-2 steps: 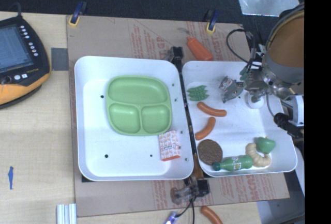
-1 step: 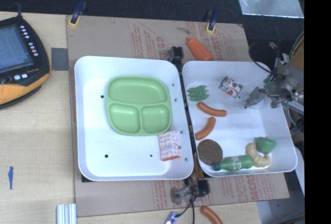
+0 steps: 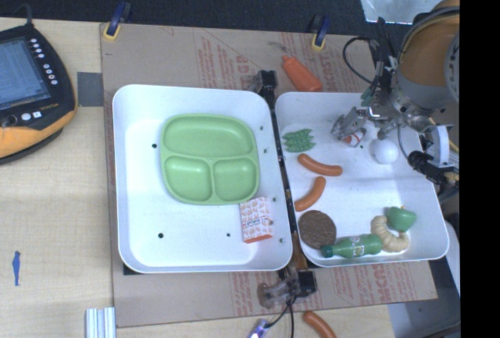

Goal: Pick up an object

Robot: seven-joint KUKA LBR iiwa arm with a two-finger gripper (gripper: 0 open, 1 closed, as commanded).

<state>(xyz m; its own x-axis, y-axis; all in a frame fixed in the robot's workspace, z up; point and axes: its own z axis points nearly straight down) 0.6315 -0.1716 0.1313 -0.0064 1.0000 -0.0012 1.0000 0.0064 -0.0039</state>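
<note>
Claw [image 3: 349, 126] hovers just beside white egg [image 3: 385, 151] in right bin [image 3: 418, 196].

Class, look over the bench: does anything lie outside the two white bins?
Yes. An orange carrot-shaped toy lies on the cardboard behind the right white bin, and an orange sausage-shaped toy lies on the bench in front of it.

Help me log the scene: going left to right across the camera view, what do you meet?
Orange-and-black handheld controller → green divided plate in the left bin → green leafy toy in the right bin → gripper → white ball.
</note>
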